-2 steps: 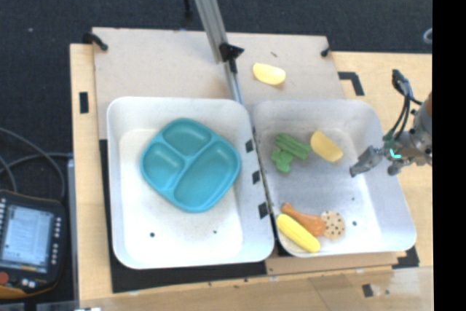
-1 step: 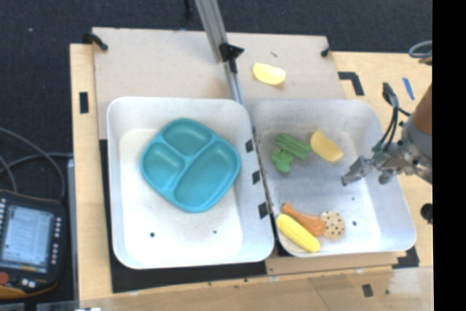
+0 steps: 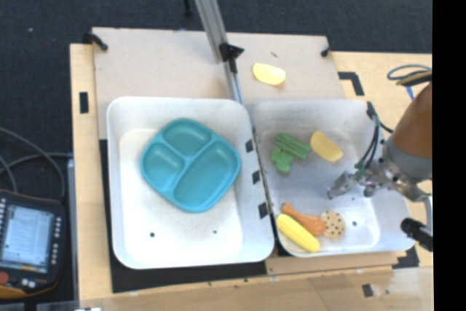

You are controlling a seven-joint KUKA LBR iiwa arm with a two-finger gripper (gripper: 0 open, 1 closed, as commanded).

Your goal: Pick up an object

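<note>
Right bin (image 3: 364, 116) contents: a yellow piece (image 3: 326, 146) and a green piece (image 3: 289, 151) in the upper half; a corn cob (image 3: 298, 233), an orange piece (image 3: 304, 219) and a speckled cookie (image 3: 333, 224) crowded against the near rim. The gripper (image 3: 342, 187) stands in the open floor between these groups, nothing between its fingers (their spread cannot be told; the tips blur). Left bin (image 3: 124, 229) carries a teal divided plate (image 3: 191, 164). A yellow slice (image 3: 269, 73) lies on the bench (image 3: 160, 62) behind both bins.
</note>
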